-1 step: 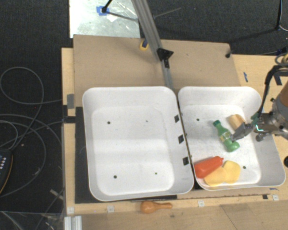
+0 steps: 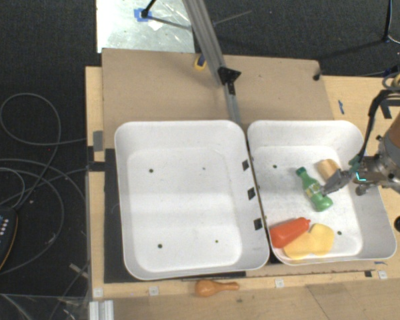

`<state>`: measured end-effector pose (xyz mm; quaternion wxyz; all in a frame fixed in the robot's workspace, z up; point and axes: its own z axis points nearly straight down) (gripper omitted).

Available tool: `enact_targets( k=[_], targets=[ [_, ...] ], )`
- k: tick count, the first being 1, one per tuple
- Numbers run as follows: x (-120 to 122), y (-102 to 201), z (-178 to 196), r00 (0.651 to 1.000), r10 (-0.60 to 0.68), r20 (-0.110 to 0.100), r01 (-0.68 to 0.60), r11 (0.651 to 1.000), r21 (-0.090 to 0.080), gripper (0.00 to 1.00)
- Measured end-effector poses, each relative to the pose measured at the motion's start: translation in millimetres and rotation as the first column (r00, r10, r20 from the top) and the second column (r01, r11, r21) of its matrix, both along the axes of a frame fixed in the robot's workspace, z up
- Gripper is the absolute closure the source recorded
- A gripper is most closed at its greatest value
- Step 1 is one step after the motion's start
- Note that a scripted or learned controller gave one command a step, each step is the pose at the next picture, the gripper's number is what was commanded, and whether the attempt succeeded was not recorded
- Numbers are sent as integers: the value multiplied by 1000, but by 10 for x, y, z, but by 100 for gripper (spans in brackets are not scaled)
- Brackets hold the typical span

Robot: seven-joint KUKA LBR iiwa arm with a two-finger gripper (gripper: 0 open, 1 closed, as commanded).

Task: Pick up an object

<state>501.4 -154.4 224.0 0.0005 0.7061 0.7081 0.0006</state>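
Note:
The right bin (image 2: 280,139) holds a green bottle (image 2: 313,191) lying near its middle, a tan block (image 2: 327,168) just behind it, a red piece (image 2: 290,231) and a yellow piece (image 2: 311,241) at the front edge. My gripper (image 2: 333,184) reaches in from the right and sits low, right beside the green bottle's lower end and in front of the tan block. I see nothing lifted between its tips.
The left bin (image 2: 180,199) lies beside the right one, joined by black clips (image 2: 251,193). An orange toy (image 2: 215,287) rests on the bench in front of the bins. A grey pole (image 2: 210,42) slants across the back.

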Motion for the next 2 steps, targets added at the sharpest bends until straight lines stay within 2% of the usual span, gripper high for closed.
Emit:
enact_targets(
  k=[2],
  targets=[
    [12, -81, -1213, 1000, -3, -6, 3, 1000, 2, 0]
  ],
)
